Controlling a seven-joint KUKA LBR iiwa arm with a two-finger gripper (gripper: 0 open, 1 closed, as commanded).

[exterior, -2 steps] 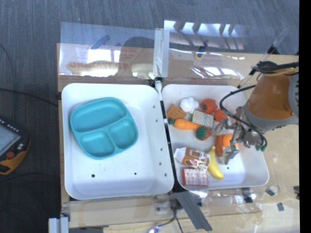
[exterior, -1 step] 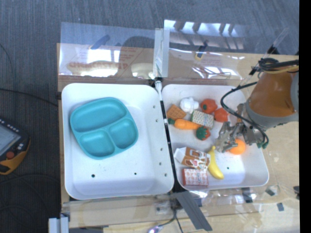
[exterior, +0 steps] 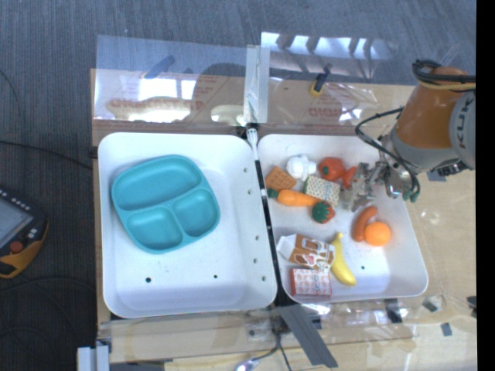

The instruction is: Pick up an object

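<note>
Gripper (exterior: pixel 370 185) low in right bin (exterior: pixel 410 273), beside tomato (exterior: pixel 332 168)

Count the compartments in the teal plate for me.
3: the teal plate in the left bin has one long upper compartment and two smaller ones below it.

Teal divided plate (exterior: pixel 164 202) — left bin (exterior: pixel 186 284)

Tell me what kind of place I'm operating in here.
Likely a robotics lab test bench, not a kitchen: two white bins side by side, toy food like a plastic banana, and a teal divided tray.
</note>
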